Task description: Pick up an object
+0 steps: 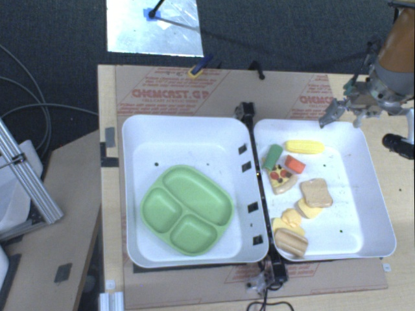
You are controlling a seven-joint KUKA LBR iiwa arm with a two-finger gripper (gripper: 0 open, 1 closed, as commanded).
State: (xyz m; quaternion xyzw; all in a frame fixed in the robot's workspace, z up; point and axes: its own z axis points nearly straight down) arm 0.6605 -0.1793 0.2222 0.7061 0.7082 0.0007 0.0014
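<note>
We see two shallow white bins side by side on a brown board printed with red lettering. The right bin (373, 193) holds the toy food. A yellow corn cob (305, 147) lies near the far wall, its long axis running left to right. Just in front of it, a green piece (273, 155) tilts on a diagonal, and an orange-red piece (295, 164) sits beside it. A pizza slice (282, 179) lies touching both, its narrow tip pointing toward the near left. A slice of toast (316, 192) lies flat near the middle, with a pale yellow piece (307, 208) just under its near edge. Another yellow piece (290, 219) and a hot dog bun (291, 241) sit at the near left corner, the bun's long axis running roughly left to right.

The left bin (139, 141) carries a green divided plate (187, 208) with three compartments.

The gripper (350, 105) hangs over the far right corner of the right bin, well apart from the food, with nothing between its fingers; they seem spread apart, though the far one is hard to make out. The arm above is cut off by the right edge.

Beyond the bench lie dark carpet, a shiny sheet (154, 18) and loose cables (26, 118).
</note>
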